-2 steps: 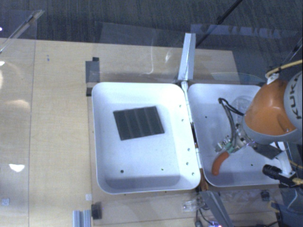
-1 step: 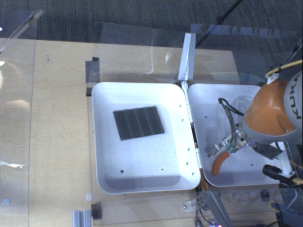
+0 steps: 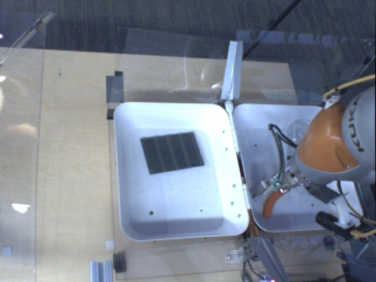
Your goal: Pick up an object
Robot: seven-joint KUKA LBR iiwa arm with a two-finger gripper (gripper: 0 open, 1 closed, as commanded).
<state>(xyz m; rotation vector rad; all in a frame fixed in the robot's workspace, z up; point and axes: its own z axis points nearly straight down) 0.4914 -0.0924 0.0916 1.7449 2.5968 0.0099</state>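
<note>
Pale wood covers the counter [image 3: 64,175], and beyond its far edge runs dark ribbed flooring. Two shallow white bins sit side by side on the wood, their inner rims almost touching along a thin divider. A grey metal bar [image 3: 232,69] stands at the far end of that seam.

Within the left bin [image 3: 176,222] lies a dark grey ribbed rectangular pad [image 3: 172,152], flat on the floor of the bin, a little toward its far left part and turned at a slight angle to the walls. It is well apart from the arm.

Over the right bin [image 3: 258,122] the arm [image 3: 329,143] reaches in from the right, its orange band bulking above the wrist and black cables looping on its left side. The end effector [image 3: 277,185] hangs low in the near left part of this bin, close to the inner wall. Just beneath it, on the white floor, lies a small orange-red elongated object [image 3: 270,205], its upper end right at the tip of the tool and its lower end pointing toward the near rim. Whether the tool is clenched, released or gripping that piece cannot be told from this angle
</note>
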